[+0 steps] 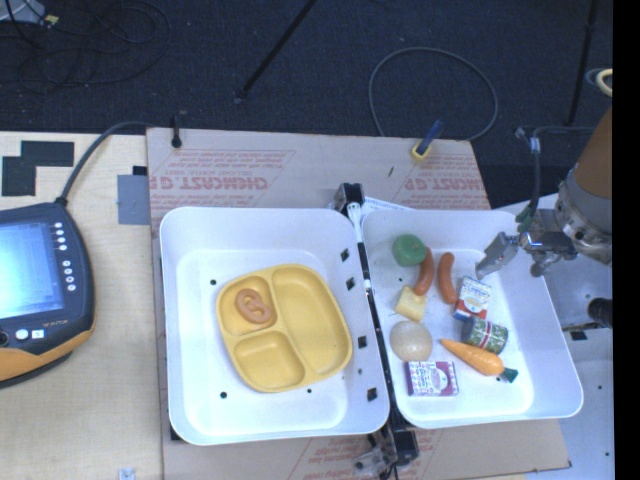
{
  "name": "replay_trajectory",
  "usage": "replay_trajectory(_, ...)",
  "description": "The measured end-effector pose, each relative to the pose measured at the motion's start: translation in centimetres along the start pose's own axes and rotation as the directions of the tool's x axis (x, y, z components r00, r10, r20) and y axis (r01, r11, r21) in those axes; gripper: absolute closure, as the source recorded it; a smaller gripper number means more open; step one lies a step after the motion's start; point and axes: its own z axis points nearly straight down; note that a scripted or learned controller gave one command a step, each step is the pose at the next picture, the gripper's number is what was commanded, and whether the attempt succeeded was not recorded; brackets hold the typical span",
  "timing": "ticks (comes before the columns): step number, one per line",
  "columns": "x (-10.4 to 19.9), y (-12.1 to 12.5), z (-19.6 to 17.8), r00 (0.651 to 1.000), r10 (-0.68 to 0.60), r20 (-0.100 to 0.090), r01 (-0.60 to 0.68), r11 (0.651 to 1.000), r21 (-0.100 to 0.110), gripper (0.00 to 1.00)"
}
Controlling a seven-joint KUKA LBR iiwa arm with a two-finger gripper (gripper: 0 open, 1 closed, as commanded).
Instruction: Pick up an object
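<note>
Gripper [522, 251] over the upper right part of the right bin [560, 363], reaching in from the right on the grey arm [590, 208]; fingers spread apart, released, nothing between them. Below and left of it, scattered in that bin: green ball [408, 249] near the top, two sausages [436, 272] side by side just under it, yellow block [411, 303] touching the left sausage's lower end, pale egg-shaped ball [411, 341] below the block. Small white packet [473, 294] and dark can [484, 332] right of the sausages, nearest to the gripper yet apart from it. Carrot [474, 357] lying slantwise under the can, purple-and-white box [432, 378] flat at the bottom. Left bin [190, 368] with yellow divided plate [285, 325], orange ring [254, 307] in its upper left compartment. Handheld screen [35, 283] on the bench at far left.
</note>
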Motion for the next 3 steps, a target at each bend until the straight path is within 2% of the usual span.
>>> replay_trajectory(1, 2.2, 4.8, 12.5, 1.000, 0.001, 0.003, -0.001, 1.000, -0.011, 0.00)
replay_trajectory(2, 6.7, 8.4, 15.2, 1.000, -0.005, -0.001, 0.005, 1.000, -0.001, 0.00)
replay_trajectory(3, 6.2, 8.0, 14.3, 1.000, -0.001, 0.000, 0.001, 1.000, 0.015, 1.00)
